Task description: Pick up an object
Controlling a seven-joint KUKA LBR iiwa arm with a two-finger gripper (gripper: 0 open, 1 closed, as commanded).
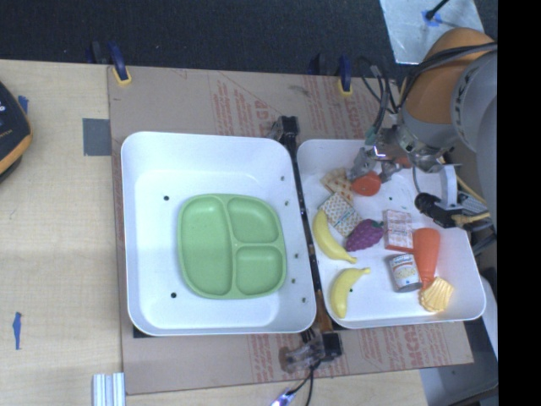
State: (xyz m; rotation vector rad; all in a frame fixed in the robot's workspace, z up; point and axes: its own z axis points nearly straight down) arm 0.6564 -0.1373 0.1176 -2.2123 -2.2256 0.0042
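Camera view: the gripper [373, 164] hovers over the red tomato [366, 184], upper right; finger state unclear; tomato likely light, smooth, best grasped across its middle.

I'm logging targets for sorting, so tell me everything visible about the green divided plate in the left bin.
The green divided plate is a pale green, plastic-looking tray with rounded corners. Raised ridges split it into three compartments: one tall section on its left, two smaller ones stacked on its right. It lies flat, right side up, slightly rotated, near the middle of the left white bin, resting on the bin's floor. Nothing lies in it or touches it.
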